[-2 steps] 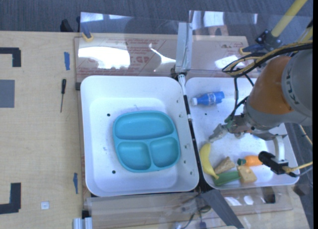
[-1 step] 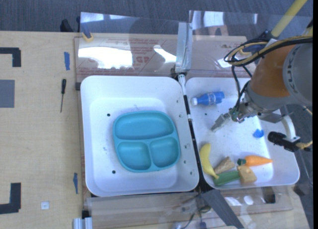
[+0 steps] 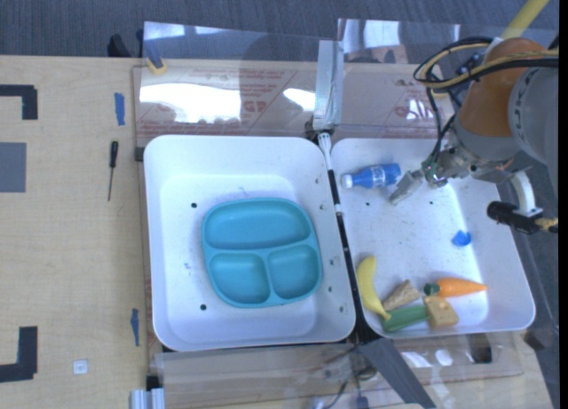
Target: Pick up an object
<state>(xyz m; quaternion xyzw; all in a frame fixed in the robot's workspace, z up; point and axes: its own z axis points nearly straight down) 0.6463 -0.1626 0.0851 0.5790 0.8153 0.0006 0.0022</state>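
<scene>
Single fixed camera above bench [image 3: 62,221], slanted downward (both bins framed), moderately near

Two bins side by side on the counter [image 3: 62,247]. Left bin [image 3: 169,185]: divided tray [image 3: 261,252] at its centre. Right bin [image 3: 497,247]: bottle [image 3: 373,176] lying at the back-left, gripper [image 3: 410,187] just right of it, arm [image 3: 506,106] coming in from the right. Small cap [image 3: 461,239] mid-right. Front row, left to right: banana [image 3: 369,285], bread piece [image 3: 400,294], cucumber [image 3: 405,317], block [image 3: 440,311], carrot [image 3: 458,288]. Screwdriver [image 3: 112,168] lies on the counter left of the left bin.
</scene>
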